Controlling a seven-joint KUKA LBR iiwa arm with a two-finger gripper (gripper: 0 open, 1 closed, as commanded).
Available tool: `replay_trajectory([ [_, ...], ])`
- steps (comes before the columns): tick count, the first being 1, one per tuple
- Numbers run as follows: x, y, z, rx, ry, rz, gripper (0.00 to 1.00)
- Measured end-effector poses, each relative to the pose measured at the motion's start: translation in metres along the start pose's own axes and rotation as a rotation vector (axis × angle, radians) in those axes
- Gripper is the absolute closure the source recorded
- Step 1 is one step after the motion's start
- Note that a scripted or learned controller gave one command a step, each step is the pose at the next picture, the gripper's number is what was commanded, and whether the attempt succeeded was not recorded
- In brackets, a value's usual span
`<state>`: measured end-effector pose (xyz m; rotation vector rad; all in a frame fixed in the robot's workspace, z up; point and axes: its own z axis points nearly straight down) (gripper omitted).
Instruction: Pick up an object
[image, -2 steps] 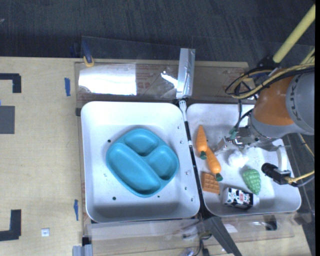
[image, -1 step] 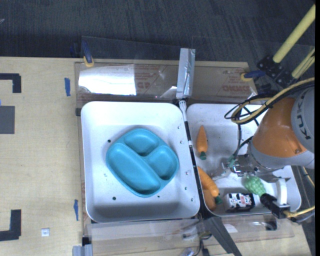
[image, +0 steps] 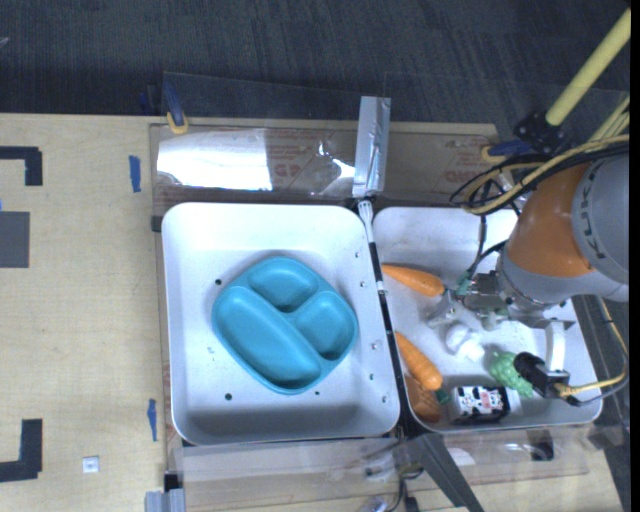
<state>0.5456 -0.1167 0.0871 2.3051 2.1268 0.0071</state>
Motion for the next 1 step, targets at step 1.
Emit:
replay_trajectory([
  [1, 0.0218, 0.0559, -0.0129, 0.004, 0.001, -0.068, 0.00],
])
